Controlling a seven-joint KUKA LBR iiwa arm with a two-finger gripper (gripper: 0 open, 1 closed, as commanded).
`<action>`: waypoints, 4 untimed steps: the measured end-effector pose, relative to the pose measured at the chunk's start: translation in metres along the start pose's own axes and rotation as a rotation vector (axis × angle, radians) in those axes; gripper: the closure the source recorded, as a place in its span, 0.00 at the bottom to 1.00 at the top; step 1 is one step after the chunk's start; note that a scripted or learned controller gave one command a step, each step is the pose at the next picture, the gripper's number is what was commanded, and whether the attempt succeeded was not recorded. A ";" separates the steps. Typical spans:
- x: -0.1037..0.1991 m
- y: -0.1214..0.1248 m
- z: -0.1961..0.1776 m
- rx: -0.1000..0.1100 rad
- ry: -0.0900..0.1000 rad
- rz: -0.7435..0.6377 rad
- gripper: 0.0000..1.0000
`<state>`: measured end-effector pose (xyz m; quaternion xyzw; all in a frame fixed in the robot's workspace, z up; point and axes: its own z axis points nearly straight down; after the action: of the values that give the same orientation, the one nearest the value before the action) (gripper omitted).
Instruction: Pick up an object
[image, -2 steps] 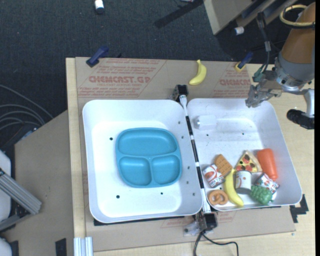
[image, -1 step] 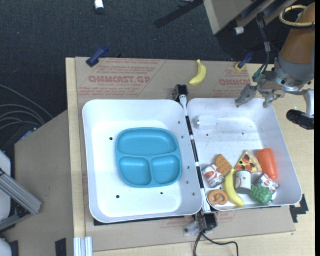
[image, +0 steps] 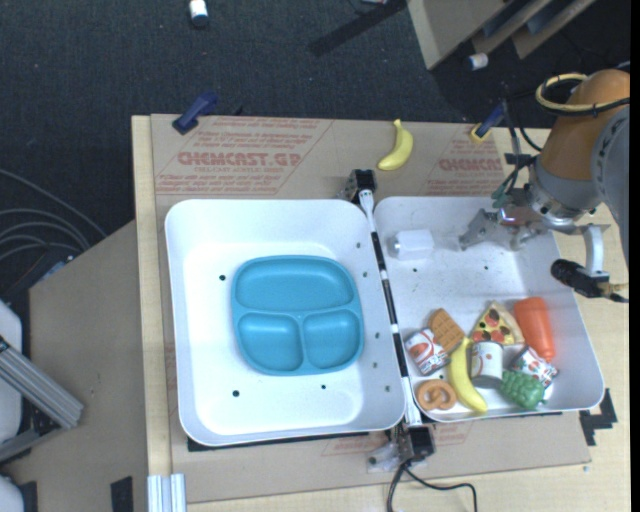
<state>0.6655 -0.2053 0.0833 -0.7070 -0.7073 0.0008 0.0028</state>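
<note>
- Two white bins side by side on bench; left bin (image: 190, 300) carries a blue divided tray (image: 296, 312), compartments bare, presumably the drop spot for picked items.
- Right bin (image: 580, 330) holds the pickable toys, crowded into near corner: carrot (image: 537, 325), pizza slice (image: 495, 324), cracker (image: 447, 329), can (image: 424, 351), banana (image: 466, 374), donut (image: 437, 395), green piece (image: 523, 388). Packed touching, so a clean two-finger entry looks awkward.
- White block (image: 413, 242) lies alone at far left of right bin, easiest target by judgement.
- Gripper (image: 497, 228) low over far part of right bin, well apart from cluster; nothing between fingers, spread cannot be told.
- Second banana (image: 396, 150) outside bins on far bench.
</note>
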 end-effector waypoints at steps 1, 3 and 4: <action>0.000 0.001 -0.012 -0.005 -0.003 -0.001 1.00; 0.015 0.001 -0.114 -0.006 -0.003 -0.001 0.00; 0.011 0.001 -0.001 -0.004 -0.002 0.001 0.00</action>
<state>0.6662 -0.1942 0.0843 -0.7072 -0.7070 0.0002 0.0008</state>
